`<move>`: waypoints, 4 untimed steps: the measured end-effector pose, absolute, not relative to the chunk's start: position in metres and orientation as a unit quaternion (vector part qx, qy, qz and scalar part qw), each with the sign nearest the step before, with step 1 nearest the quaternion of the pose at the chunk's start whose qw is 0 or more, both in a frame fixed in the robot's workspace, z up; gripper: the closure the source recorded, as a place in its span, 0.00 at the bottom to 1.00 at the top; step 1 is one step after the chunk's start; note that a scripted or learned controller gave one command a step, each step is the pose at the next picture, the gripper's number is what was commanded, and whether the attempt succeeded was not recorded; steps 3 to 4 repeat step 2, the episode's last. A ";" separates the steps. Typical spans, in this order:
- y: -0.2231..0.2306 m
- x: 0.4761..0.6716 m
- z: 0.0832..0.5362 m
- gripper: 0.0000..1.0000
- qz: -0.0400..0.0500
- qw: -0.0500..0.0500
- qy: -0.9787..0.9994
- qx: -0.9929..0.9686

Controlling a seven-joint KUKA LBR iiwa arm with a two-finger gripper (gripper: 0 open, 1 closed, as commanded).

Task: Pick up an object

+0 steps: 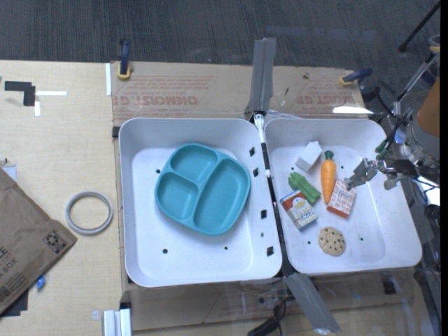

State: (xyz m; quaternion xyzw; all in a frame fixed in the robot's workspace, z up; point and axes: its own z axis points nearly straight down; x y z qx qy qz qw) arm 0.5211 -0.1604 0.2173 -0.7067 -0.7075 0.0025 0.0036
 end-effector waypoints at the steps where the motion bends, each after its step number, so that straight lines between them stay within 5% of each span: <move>1: -0.162 0.522 0.222 1.00 0.005 0.006 -0.707 -0.707; 2: -0.081 0.551 0.304 1.00 0.003 0.002 -0.693 -0.721; 4: -0.081 0.551 0.304 1.00 0.003 0.002 -0.693 -0.721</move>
